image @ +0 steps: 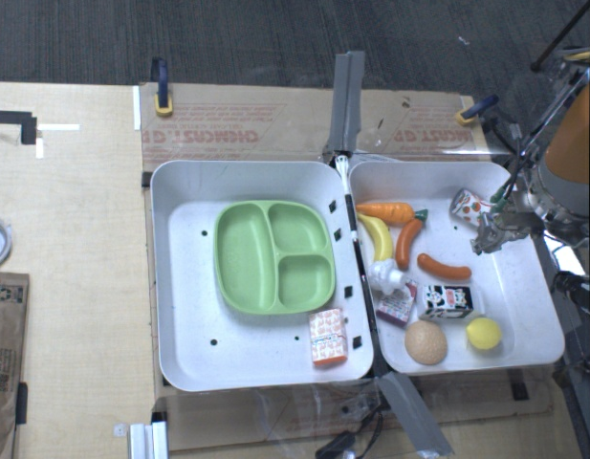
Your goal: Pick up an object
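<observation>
My gripper point(486, 237) hangs low over the right side of the right bin point(548, 342), just right of a red sausage point(445, 268) and below a crumpled silver wrapper point(465, 205). Nothing is visibly held by it. The same bin holds an orange carrot point(385, 212), a banana point(376, 237), a second orange piece point(406, 242), a white bottle point(387, 277), a pink packet point(398, 307), a cow-print carton point(446, 300), a tan ball point(426, 342) and a lemon point(483, 334).
The left bin point(175, 285) bears a green divided plate point(273, 256) and a small red-and-white carton point(327, 338) at its front right. A raised divider point(352, 247) separates the bins. Clamps point(162, 89) sit on the cardboard behind.
</observation>
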Motion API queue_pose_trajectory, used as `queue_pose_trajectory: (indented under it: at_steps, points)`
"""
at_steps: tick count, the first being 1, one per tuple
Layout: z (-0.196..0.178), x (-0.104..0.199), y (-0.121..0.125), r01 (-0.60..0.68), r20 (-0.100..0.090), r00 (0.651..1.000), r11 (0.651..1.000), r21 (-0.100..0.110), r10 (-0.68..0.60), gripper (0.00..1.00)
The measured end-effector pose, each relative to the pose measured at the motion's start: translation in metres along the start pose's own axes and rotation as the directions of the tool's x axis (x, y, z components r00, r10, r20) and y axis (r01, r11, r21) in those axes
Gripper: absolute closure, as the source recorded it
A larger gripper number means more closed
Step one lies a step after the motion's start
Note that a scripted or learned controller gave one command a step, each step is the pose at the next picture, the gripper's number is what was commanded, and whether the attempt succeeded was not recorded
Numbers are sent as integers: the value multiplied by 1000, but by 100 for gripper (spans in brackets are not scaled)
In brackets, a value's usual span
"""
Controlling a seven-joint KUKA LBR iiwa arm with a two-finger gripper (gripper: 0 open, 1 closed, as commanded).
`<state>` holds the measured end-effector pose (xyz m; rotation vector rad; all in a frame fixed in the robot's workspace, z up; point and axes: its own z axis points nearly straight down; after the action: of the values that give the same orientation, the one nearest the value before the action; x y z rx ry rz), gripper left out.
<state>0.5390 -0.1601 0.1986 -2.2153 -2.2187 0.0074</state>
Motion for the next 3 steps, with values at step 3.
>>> queue_pose_trajectory:
  at_steps: [3]
  points:
    - [10,84,37,161,2,987,987,-2,-161,0]
